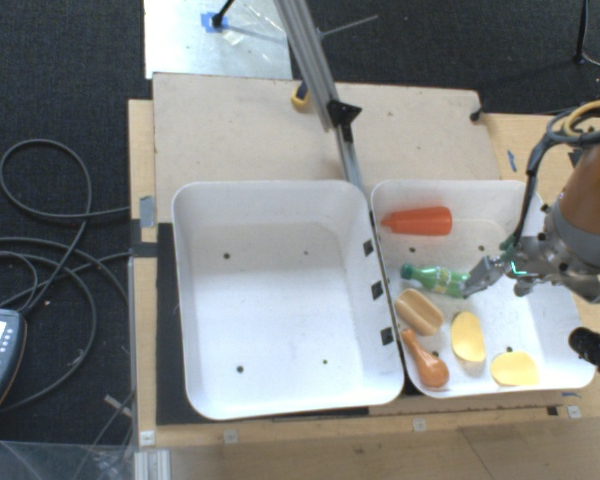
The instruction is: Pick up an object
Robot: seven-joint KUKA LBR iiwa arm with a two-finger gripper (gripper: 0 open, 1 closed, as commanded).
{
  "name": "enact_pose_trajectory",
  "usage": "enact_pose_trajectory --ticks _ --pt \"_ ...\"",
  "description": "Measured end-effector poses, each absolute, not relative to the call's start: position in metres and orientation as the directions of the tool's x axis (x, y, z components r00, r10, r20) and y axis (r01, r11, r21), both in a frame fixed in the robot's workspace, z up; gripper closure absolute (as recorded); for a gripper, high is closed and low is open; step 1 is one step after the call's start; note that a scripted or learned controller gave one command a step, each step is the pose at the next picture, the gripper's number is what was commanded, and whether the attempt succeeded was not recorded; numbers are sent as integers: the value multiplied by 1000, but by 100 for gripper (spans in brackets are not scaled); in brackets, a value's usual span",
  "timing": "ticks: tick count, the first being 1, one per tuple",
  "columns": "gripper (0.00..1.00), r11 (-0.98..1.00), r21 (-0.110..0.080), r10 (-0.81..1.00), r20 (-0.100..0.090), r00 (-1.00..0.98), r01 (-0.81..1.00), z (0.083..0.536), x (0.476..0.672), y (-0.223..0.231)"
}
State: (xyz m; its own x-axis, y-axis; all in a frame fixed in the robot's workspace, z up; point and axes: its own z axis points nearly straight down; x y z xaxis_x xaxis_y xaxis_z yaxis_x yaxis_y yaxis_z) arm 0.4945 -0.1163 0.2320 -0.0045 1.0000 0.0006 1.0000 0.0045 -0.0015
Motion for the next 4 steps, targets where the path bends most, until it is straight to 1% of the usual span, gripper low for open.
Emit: enact_pose_trajectory --ticks 1,2,3,4 --pt "0 2 2 1000 0 -2 1000 233 495 -116" --pt "0 0 -4 1000 1 0 1000 172 492 -120" --pt "0 0 -5 1000 2 0 1000 111 494 -114" --pt "0 0 2 1000 2 0 1000 93 496 -114"
